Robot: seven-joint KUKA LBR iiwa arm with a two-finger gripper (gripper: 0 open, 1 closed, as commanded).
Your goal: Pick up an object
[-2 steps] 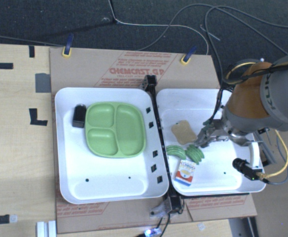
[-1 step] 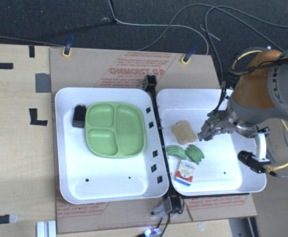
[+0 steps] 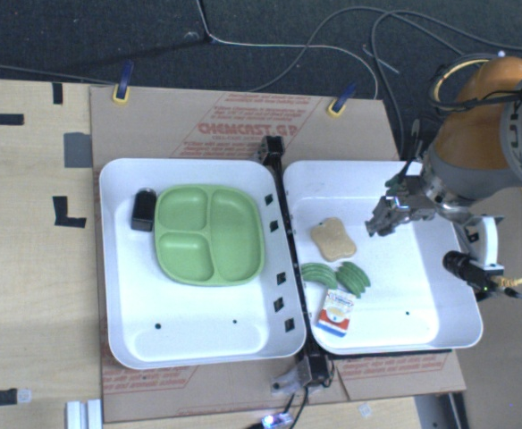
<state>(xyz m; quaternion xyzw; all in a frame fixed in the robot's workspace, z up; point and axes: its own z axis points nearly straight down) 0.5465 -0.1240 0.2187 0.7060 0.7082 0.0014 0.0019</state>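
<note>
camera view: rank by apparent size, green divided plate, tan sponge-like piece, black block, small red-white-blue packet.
Largest to smallest, as seen:
1. green divided plate, by far the largest
2. tan sponge-like piece
3. small red-white-blue packet and black block: these two look about alike, so I won't rank them.

A pale wood-grain desk (image 3: 29, 266) fills the left side, marked with several black tape pieces (image 3: 64, 213) and a grey patch (image 3: 78, 147). On it lies a brown cardboard sheet (image 3: 243, 123) printed with red lettering, pinned at its far edge by two yellow-and-blue clamps (image 3: 122, 88). Beyond the desk's far edge is dark carpet-like floor (image 3: 82, 16), crossed by thin grey cables (image 3: 332, 34). The lighting is even and soft, with no hard shadows.
</note>
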